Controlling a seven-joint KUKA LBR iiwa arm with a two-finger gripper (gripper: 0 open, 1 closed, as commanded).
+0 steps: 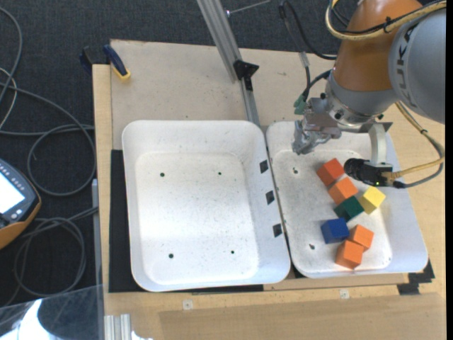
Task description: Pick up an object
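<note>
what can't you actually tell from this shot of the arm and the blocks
- Gripper, camera view: too small and blurred to tell whether its fingers are open or shut, or whether it touches the right bin.
- Green block: partly covered by the orange and yellow blocks pressed around it, so its full shape is hidden.
- Arm: cut off by the right edge.
- Device on the floor: cut off by the left edge.
</note>
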